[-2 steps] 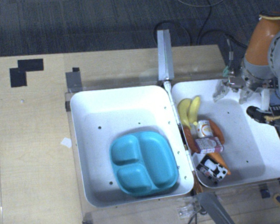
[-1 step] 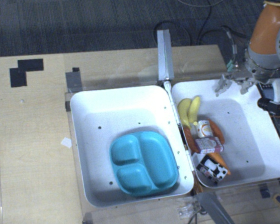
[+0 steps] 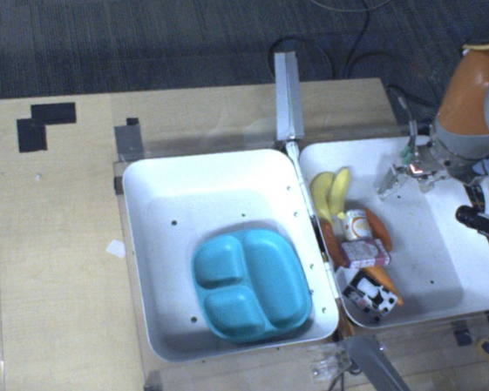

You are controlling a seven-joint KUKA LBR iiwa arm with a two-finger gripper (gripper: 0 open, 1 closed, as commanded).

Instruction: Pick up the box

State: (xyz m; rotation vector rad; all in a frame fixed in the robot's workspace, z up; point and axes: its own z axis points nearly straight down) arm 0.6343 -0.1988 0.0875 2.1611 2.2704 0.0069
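The box is small, pink and white, and lies flat in a pile along the left wall of the right bin. My gripper hangs over the upper middle of that bin, up and to the right of the box and well apart from it. It looks open, with nothing between its fingers. The grey arm with its orange band comes in from the right edge.
Around the box lie yellow bananas, a small round can, orange carrot-like pieces and a black and white item. A teal divided plate sits in the left bin. A metal divider stands between the bins.
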